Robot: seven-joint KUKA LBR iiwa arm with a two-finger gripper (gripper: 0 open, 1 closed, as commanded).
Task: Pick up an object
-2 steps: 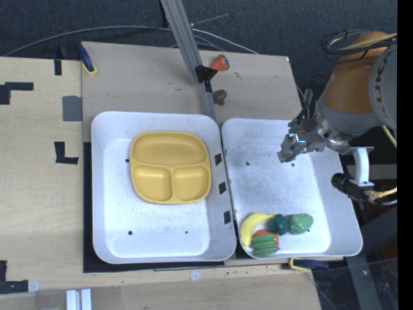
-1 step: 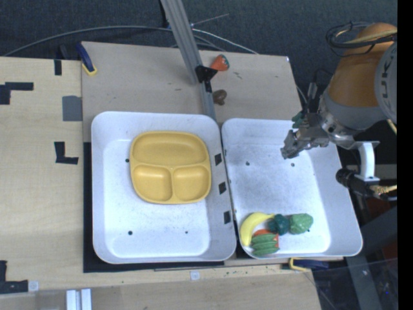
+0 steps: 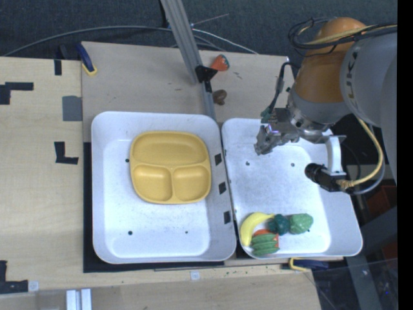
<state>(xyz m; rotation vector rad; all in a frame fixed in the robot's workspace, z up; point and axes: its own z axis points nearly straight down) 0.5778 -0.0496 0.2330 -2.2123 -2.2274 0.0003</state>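
My gripper [image 3: 263,143] hangs over the upper part of the right bin [image 3: 335,250], its fingers pointing down with nothing visible between them. A cluster of toy foods lies at the front of that bin: a yellow banana [image 3: 251,223], a dark green piece [image 3: 280,224], a lighter green broccoli-like piece [image 3: 301,223] and a red and green vegetable [image 3: 264,241]. The cluster sits well below my gripper in the view, apart from it.
A yellow divided plate [image 3: 171,166] rests in the left bin [image 3: 103,192]. A grey pole [image 3: 184,34] slants across the bench behind the bins, with a small orange item [image 3: 221,62] and a brown one [image 3: 220,96] near it. The arm's black cable fitting [image 3: 321,175] overhangs the right bin.
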